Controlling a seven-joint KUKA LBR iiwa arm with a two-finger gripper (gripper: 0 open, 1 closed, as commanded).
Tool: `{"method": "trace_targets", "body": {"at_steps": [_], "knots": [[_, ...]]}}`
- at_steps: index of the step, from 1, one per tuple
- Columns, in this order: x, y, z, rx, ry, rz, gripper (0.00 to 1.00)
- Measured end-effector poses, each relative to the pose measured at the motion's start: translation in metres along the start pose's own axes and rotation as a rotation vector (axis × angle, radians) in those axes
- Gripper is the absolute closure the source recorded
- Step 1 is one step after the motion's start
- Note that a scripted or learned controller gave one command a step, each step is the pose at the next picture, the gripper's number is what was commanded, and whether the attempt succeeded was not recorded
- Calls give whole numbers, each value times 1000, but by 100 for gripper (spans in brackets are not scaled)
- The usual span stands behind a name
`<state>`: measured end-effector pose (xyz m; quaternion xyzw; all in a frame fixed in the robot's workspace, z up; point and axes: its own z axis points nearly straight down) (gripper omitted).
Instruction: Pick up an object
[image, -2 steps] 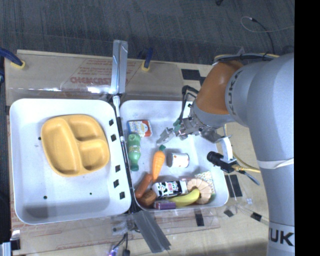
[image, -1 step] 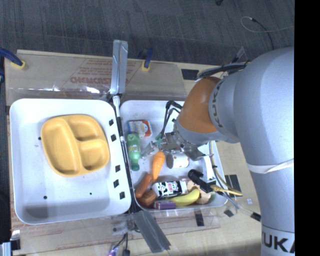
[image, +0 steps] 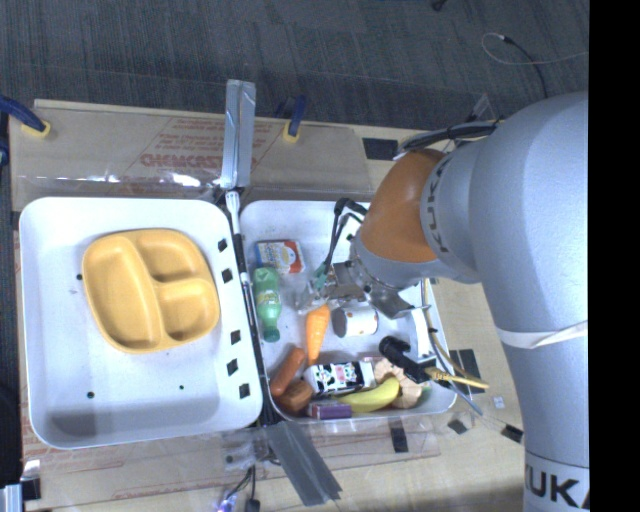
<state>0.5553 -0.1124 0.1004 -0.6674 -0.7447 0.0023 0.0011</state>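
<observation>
My gripper (image: 332, 284) hangs low over the middle of the right bin (image: 300, 215), under the orange band of the arm. Just left of it stands a green bottle (image: 266, 300), and an orange carrot (image: 316, 332) lies right below it. A red and white packet (image: 280, 255) sits toward the bin's far left. A pale short cylinder (image: 356, 322) lies beside the carrot, close under the wrist. I see nothing clearly between the fingers.
Along the right bin's near edge lie a brown sausage (image: 287, 370), a cow-patterned carton (image: 338, 376), a banana (image: 368, 397) and a purple stick (image: 328, 410). The left bin (image: 50, 400) holds a yellow divided plate (image: 150, 290). The arm covers the right bin's right side.
</observation>
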Motion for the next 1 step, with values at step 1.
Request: {"method": "trace_targets", "body": {"at_steps": [1], "knots": [[13, 100, -116, -4, 1, -130, 100]]}}
